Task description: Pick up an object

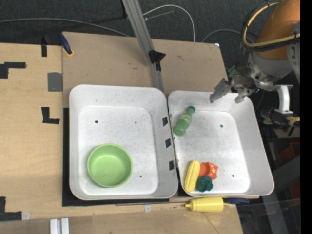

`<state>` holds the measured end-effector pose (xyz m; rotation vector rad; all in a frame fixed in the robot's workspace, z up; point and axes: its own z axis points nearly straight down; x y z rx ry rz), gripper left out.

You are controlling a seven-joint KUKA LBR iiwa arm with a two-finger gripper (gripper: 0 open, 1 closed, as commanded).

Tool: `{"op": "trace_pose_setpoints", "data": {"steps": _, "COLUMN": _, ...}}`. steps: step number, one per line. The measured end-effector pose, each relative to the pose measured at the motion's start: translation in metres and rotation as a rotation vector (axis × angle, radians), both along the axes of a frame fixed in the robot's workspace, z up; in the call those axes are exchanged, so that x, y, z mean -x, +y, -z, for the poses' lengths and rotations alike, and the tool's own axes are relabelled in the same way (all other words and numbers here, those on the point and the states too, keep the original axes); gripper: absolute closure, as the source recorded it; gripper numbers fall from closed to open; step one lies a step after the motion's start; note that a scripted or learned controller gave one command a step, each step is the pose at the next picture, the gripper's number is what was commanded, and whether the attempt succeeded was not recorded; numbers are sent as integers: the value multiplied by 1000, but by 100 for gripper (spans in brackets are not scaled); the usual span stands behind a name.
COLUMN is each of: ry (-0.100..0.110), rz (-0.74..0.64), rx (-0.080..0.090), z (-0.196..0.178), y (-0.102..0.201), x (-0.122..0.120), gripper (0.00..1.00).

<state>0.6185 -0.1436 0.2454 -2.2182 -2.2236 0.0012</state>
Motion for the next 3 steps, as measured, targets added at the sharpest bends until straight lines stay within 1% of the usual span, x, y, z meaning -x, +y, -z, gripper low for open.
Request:
{"op": "trace_pose_setpoints", "data": {"steps": 1, "ry": 0, "rz": 0, "rx": 0, "z": 0, "y": 0, "x": 0, "gripper": 0}}
{"op": "trace_pose_setpoints", "data": {"steps": 2, "ry": 5, "rz": 0, "rx": 1, "z": 44, "y": -2, "x": 1, "gripper": 0}}
{"op": "trace_pose_setpoints", "data": {"steps": 3, "ry": 7, "rz": 1, "rx": 0, "z": 108, "y": -1, "x": 6, "gripper": 0}}
